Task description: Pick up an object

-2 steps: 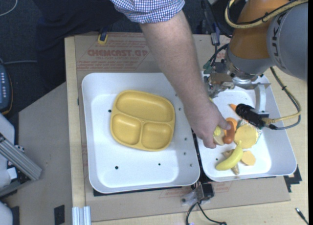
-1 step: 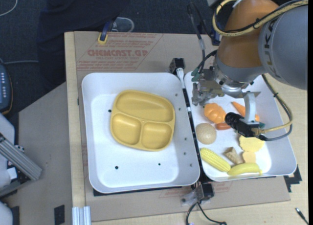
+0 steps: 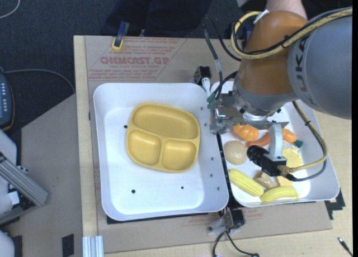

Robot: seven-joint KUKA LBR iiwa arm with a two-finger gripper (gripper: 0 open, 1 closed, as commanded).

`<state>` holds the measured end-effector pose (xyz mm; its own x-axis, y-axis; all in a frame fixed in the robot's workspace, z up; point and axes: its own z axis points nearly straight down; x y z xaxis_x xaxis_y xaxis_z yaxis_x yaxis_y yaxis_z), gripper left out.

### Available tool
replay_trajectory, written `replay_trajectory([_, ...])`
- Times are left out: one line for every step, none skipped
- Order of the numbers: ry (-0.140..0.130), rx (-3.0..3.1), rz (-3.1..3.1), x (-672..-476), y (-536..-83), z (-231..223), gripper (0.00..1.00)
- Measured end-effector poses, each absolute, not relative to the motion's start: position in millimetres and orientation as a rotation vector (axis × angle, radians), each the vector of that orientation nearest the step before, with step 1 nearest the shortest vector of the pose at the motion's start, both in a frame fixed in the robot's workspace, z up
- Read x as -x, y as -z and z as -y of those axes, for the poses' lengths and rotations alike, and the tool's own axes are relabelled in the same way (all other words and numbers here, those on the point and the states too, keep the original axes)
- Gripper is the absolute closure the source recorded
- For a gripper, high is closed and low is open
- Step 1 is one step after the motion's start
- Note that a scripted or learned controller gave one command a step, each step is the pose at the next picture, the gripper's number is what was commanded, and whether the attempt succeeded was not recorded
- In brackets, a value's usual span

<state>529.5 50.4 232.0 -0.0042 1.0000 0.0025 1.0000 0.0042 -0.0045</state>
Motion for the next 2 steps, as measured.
replay_trajectory([-0.003, 2.212, 2.224, -495.0, -233.2, -96.4, 1.0])
replay_trajectory([0.0, 2.221, 2.221, -500.7, -234.2, -89.4, 1.0])
